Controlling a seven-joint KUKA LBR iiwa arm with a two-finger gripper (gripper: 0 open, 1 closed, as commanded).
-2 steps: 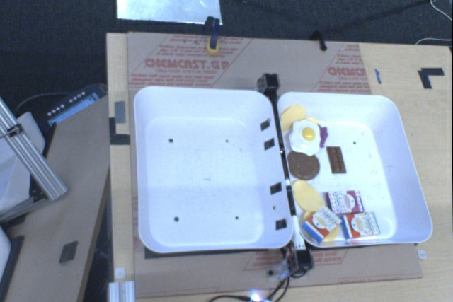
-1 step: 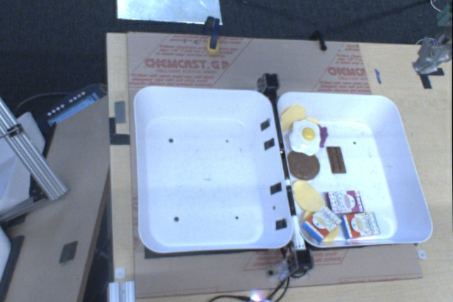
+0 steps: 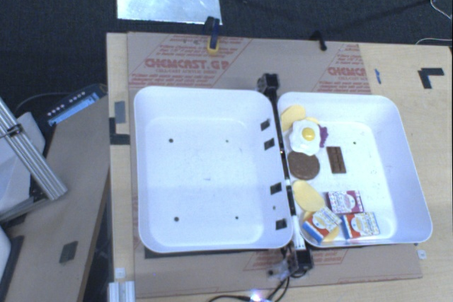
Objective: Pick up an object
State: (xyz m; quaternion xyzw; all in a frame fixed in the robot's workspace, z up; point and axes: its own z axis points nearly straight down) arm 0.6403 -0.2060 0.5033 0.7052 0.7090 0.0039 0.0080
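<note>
Two shallow white bins sit side by side on the worktop (image 3: 177,60). The right bin (image 3: 396,152) holds toy food along its left wall: a fried egg (image 3: 306,136), brown round patty (image 3: 304,165), chocolate bar (image 3: 337,159), yellow slices (image 3: 308,195) and small cartons (image 3: 345,202) near its front edge. The left bin (image 3: 205,166) is beside it. The hand's state cannot be told.

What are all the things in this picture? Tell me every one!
white bins: 2, white, side by side on the bench
fried egg: 1, white with yellow yolk, right bin, near its left wall
brown round piece: 1, brown, just below the egg
brown bar: 1, dark brown, right of the round piece
yellow pieces: 2, pale yellow, one above the egg, one below the round piece
purple piece: 1, purple, peeking from under the egg
small boxes: 3, red and white, right bin's near left corner
</note>
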